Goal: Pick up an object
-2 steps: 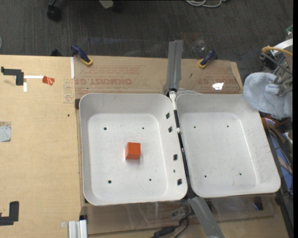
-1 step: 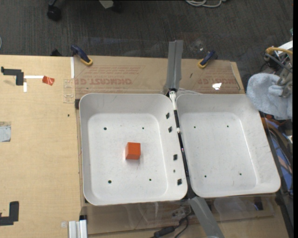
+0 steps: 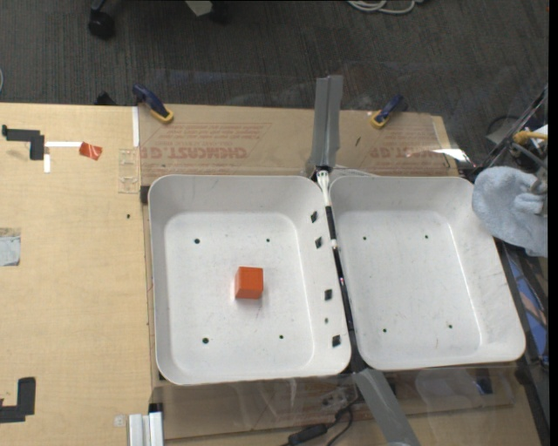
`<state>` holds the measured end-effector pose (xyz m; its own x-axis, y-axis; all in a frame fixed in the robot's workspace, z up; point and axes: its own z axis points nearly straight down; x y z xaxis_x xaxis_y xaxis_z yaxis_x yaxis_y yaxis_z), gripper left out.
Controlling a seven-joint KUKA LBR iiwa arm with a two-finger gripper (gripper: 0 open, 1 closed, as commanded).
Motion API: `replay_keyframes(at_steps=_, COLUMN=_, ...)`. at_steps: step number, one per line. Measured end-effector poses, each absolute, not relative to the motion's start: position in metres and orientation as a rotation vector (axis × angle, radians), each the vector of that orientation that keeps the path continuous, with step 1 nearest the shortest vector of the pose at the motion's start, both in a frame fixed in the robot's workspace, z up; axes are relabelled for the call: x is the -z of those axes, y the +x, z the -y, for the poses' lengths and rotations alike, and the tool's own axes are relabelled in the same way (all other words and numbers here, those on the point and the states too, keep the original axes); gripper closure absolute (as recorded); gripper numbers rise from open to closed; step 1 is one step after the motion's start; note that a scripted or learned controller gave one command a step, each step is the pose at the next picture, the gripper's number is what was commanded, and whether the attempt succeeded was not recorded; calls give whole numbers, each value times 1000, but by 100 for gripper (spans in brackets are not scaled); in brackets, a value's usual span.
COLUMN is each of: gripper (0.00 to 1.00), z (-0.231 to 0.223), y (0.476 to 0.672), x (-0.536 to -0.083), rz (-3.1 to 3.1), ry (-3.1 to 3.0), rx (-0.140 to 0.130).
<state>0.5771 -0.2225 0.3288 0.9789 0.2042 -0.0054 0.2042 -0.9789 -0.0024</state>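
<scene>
orange cube (image 3: 249, 283) squat, no long axis, mid left bin (image 3: 174, 348). arm (image 3: 514, 209) far off at right edge, across the right bin (image 3: 488, 340). gripper state: cannot tell.

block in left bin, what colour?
Orange-red block, plain, in the left bin; camera view.

Past my bench lies dark grey carpet (image 3: 261, 43), with a chair caster (image 3: 102, 19) at the far left. Cardboard (image 3: 235, 139) covers the benchtop — held by two clamps (image 3: 153, 103). To my left, pale wood board (image 3: 61, 287) — evenly lit.
</scene>
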Motion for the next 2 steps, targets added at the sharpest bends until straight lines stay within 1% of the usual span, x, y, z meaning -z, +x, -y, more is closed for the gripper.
replay_keyframes(at_steps=1, gripper=100, z=222, y=505, x=-318, rz=538, ry=-3093, rx=-9)
replay_keyframes(at_steps=2, gripper=100, z=203, y=478, x=-377, rz=316, ry=-3126, rx=-7)
